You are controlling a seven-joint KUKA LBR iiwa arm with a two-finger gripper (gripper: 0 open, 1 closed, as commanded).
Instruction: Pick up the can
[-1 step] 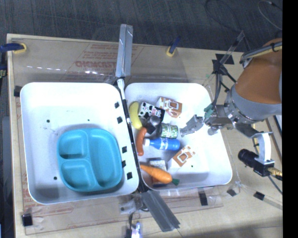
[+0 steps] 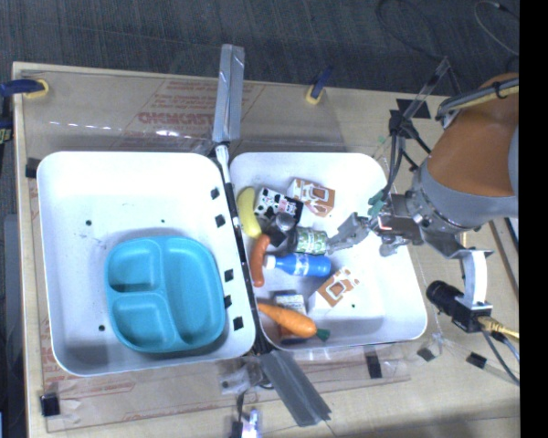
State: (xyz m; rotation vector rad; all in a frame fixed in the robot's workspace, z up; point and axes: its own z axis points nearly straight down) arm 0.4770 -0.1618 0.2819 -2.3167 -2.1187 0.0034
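The grey arm [image 2: 470,167] reaches in from the right, low over the right bin [image 2: 397,290], its jaws [image 2: 347,234] pointing left; open or closed, I cannot tell. The can [image 2: 310,241] lies just left of them, above the blue bottle [image 2: 300,265], beside the banana [image 2: 247,212].

The grey two-finger gripper [image 2: 347,234] hangs over the right shallow white bin [image 2: 397,286], its tips just beside the small green-labelled can [image 2: 310,241], above a blue plastic bottle [image 2: 299,265].
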